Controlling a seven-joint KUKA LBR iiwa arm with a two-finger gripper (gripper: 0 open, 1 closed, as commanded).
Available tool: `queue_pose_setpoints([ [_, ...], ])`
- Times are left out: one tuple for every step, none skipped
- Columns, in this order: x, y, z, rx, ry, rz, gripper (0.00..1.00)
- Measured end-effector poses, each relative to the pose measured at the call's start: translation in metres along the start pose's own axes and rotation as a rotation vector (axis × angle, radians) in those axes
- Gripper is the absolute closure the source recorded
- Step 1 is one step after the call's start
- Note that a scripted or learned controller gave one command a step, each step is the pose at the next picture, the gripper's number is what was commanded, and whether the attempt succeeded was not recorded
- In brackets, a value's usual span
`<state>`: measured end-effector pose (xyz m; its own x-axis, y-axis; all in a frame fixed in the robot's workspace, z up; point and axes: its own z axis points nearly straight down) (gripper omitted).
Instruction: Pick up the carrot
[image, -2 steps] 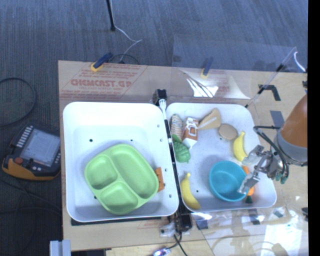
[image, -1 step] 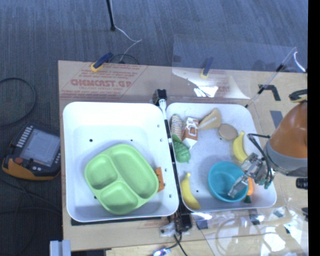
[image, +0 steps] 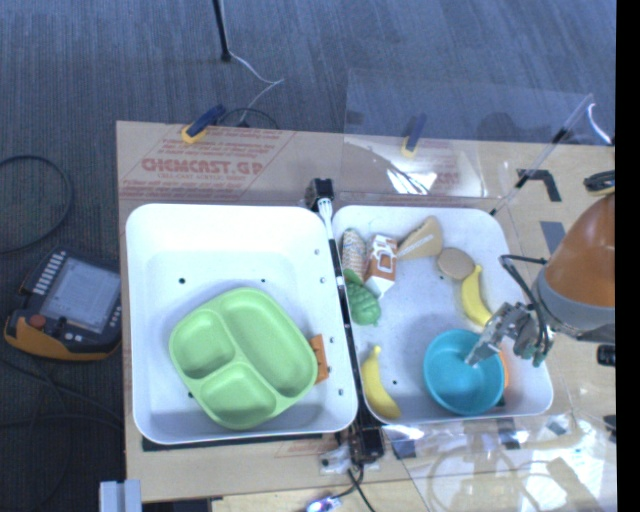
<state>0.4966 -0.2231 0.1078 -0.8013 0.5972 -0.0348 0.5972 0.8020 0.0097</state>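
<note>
Plastic, board and carpet

The two bins looked smooth white plastic, the green plate and blue bowl glossy plastic; the desk was matt brown board on ribbed grey carpet.

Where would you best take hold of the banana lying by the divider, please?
Take the banana across its thick middle, coming straight down from above. It lies flat with its length running along the divider, so closing across its narrow width suits it. The bowl stands clear on the other side, but room on the divider side looks scant.
</note>
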Motion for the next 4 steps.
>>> queue_pose_setpoints([
  [0.039,0.044,-0.104,0.004,0.022,-0.171,1.00],
  [0.009,0.007,-0.227,0.003,0.026,-0.467,1.00],
  [0.010,0.007,-0.225,0.002,0.032,-0.468,0.00],
  [-0.075,0.059,-0.111,-0.003,0.045,-0.669,0.00],
])
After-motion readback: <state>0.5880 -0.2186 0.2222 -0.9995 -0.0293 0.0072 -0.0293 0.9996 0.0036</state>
